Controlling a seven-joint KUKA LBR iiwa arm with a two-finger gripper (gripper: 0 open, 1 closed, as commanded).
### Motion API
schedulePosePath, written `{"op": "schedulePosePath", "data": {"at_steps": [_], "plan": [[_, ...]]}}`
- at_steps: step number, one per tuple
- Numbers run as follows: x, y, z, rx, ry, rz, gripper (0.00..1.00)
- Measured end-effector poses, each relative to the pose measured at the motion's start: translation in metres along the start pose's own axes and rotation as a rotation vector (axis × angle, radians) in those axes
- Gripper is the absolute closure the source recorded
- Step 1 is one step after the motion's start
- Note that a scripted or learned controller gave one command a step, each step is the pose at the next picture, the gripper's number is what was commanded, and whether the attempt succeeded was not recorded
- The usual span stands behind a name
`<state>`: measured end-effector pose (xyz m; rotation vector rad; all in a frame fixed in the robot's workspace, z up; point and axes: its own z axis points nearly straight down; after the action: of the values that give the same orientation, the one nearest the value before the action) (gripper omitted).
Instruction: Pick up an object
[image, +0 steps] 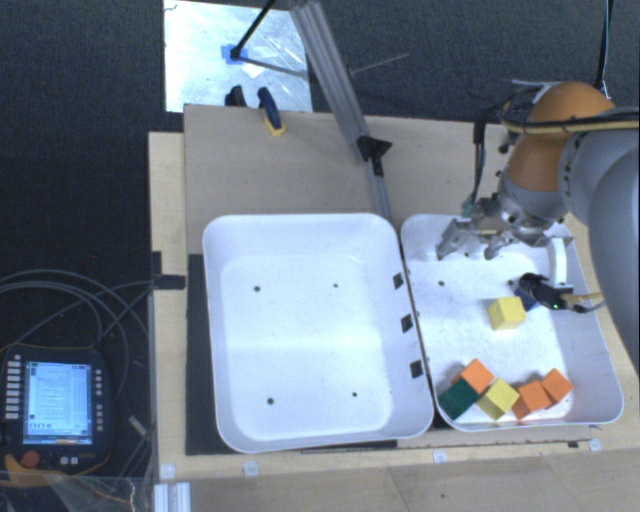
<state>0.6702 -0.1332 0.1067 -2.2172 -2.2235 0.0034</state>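
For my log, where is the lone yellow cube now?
The lone yellow cube lies in the right bin, apart from the block cluster near its front edge, below the gripper.

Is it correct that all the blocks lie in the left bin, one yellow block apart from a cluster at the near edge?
Not quite. The camera view shows the blocks in the right bin, not the left one. The rest holds: one yellow block lies apart, and the cluster of orange, yellow and green blocks sits at the near edge.

Fixed overhead camera — slanted down on both bins (300, 232).
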Motion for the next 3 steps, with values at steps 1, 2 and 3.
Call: {"op": "schedulePosePath", "data": {"at_steps": [1, 2, 3], "plan": [[-0.001, 0.003, -0.016, -0.009, -0.002, -0.002, 1.00], [-0.007, 0.004, -0.063, -0.010, -0.001, 0.000, 1.00], [-0.007, 0.006, -0.118, -0.011, -0.001, -0.002, 1.00]]}}
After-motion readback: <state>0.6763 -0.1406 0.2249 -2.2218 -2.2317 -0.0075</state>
